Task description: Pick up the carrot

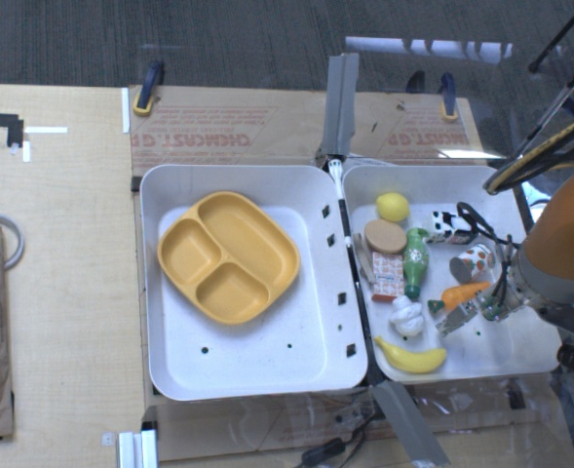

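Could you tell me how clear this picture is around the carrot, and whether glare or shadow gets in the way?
In the camera view the lighting is even and soft, with no hard shadows; the white right bin is bright but not blown out; the carrot reads clearly as orange, though the gripper beside it is small and slightly soft, so its jaws are hard to make out.

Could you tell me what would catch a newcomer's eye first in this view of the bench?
Probably the yellow divided plate, alone in the left bin. Next, the crowded right bin: a lemon at the back, a banana at the front, and the orange carrot right beside the gripper.
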